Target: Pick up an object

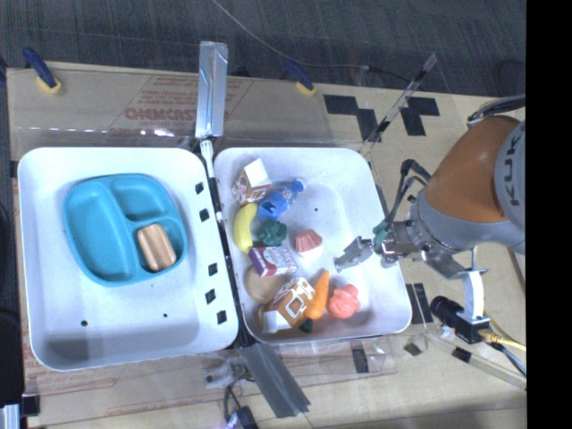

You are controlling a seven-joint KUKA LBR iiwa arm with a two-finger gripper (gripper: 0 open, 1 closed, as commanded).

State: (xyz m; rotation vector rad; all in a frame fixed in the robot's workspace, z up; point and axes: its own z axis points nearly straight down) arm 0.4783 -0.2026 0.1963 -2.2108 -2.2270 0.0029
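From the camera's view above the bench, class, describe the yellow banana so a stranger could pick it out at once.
Start at the right-hand white bin, the one crowded with toy food. Along its left side, just below a blue bottle, lies the banana, roughly upright in the view. It is the one plain yellow, curved piece, touching a dark green toy on its right.

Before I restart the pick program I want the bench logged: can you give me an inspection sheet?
Surface: bench bearing left bin and right bin.
Job's things: right bin holds banana, carrot, pink cake and other toy food.
Clutter: blue plate in left bin, bread roll in one of its compartments.
Grippers: gripper over right bin's right side, nothing seen between its fingers.
Cables: thin cable across floor above bench.
Surroundings: blue clamps on back edge.
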